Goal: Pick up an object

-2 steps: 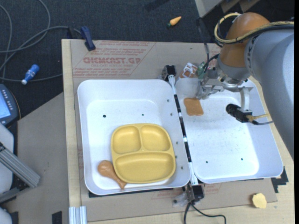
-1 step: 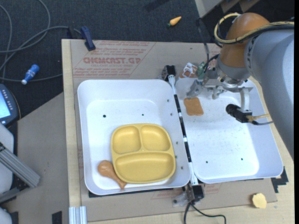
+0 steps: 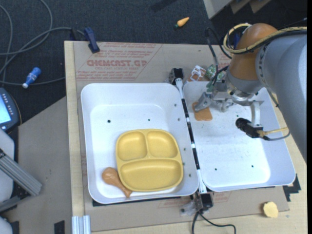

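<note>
Small orange-brown object (image 3: 203, 114), flat and blurry, in the right bin (image 3: 243, 165), at its upper left part, close to the divide between the two bins. Kind of object not clear. End effector (image 3: 204, 103) low over that same spot, just above and touching or nearly touching the object's upper edge; contact not certain. Cannot tell whether open or closed, or whether anything is gripped. Grey arm (image 3: 282, 67) reaching in from the right, with an orange band (image 3: 253, 43) above the wrist and yellow and black cables (image 3: 253, 128) looping beside it across the bin.

Left bin (image 3: 97, 106) holding a yellow tray (image 3: 148, 160) with three compartments, lying flat in the lower half. Tan drumstick-shaped toy (image 3: 115, 179) just beside the tray's lower left corner, touching or nearly so.

Both bins side by side on a brown cardboard-covered worktop (image 3: 122, 62) with red printed lettering. Blue clamp (image 3: 90, 39) at the worktop's upper left edge. Small packet or wrapper (image 3: 197, 73) just beyond the right bin's upper left corner. Yellow lump (image 3: 270, 209) on the worktop near the lower right corner, apart from the bins.

Dark carpeted floor (image 3: 122, 9) beyond the worktop. Small orange item (image 3: 183, 21) on the floor near the top, blue bottle-like thing (image 3: 32, 76) on the floor at far left, with grey cable (image 3: 29, 33) curling nearby.
</note>
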